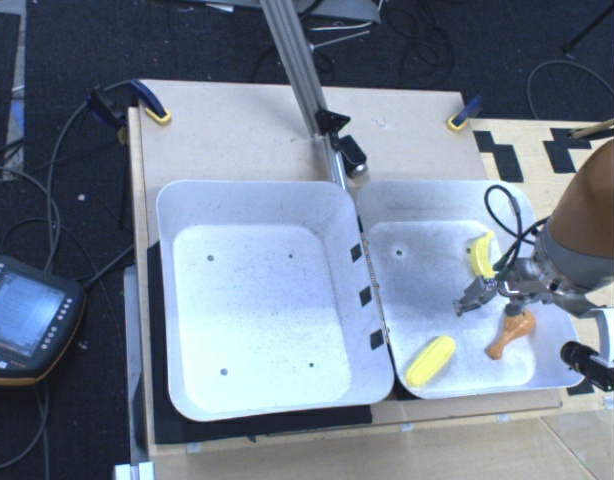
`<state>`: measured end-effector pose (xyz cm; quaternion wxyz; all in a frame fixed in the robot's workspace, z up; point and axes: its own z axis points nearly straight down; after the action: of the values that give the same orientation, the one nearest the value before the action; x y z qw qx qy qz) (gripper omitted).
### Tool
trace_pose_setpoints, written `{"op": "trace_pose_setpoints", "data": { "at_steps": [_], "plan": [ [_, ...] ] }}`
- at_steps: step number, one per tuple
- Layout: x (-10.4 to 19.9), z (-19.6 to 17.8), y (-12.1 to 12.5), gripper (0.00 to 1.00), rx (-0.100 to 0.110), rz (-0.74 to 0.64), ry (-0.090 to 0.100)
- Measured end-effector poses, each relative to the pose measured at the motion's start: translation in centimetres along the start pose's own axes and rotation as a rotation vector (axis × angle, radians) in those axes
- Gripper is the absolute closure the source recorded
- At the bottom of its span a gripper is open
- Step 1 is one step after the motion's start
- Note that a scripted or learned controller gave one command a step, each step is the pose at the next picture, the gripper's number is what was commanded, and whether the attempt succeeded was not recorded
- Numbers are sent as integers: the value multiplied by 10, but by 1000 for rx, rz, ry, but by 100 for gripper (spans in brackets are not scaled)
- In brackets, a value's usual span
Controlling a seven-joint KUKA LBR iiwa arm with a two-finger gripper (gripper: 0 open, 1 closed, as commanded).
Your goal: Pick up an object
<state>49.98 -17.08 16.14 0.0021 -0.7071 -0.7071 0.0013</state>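
Note:
Three objects lie in the right bin. A yellow corn-shaped piece rests near the front wall. A smaller yellow item sits toward the bin's back right. An orange piece lies at the right, just below the wrist. My gripper reaches in from the right and hangs over bare bin floor between these three things. It is left of the orange piece, below the small yellow item and up-right of the corn shape. Nothing is visibly held.
The left bin lies beside the right one, sharing a middle rim. A slanted metal strut crosses above the back of the bench. Black cable loops near the wrist. A teach pendant sits off the bench at left.

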Motion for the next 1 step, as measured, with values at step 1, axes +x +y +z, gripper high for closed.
{"op": "trace_pose_setpoints", "data": {
  "at_steps": [1],
  "plan": [
    [0, 42, 0, 0, -1, 0, 0]
  ]
}}
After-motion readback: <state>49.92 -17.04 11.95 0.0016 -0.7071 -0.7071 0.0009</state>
